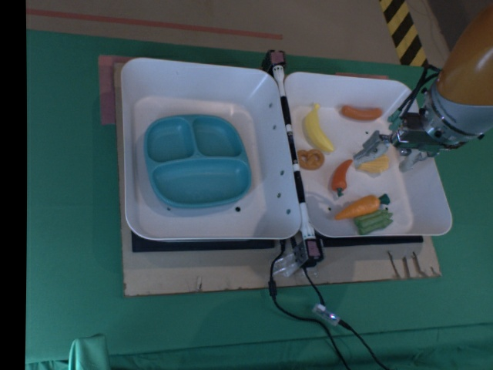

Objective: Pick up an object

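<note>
Green beans lie nearest, carrot just beyond. Gripper sits over yellow corn piece in right bin, fingers spread, gripping nothing. Blue plate in left bin.

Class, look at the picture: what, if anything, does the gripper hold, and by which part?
It cannot be told: the gripper hangs right over the yellow food piece, without a visible grasp.

Grey arm, orange band
</note>
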`<move>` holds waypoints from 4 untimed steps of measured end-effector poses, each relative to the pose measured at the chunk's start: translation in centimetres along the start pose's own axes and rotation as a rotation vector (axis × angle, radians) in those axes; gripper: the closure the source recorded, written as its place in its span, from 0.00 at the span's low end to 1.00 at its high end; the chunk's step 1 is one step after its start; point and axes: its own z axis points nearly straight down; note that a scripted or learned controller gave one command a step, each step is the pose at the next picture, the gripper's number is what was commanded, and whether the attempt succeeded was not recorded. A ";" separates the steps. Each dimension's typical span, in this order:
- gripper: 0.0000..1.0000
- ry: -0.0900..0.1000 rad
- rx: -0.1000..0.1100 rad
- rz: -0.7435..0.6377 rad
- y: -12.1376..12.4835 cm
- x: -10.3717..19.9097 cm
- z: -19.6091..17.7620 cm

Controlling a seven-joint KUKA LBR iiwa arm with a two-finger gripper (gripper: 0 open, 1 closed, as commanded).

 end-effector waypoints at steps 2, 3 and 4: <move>1.00 -0.002 -0.005 0.003 3.5 1.6 8.2; 0.00 -0.002 -0.005 0.003 3.5 1.6 8.2; 0.00 -0.001 -0.011 0.000 3.0 -0.6 12.5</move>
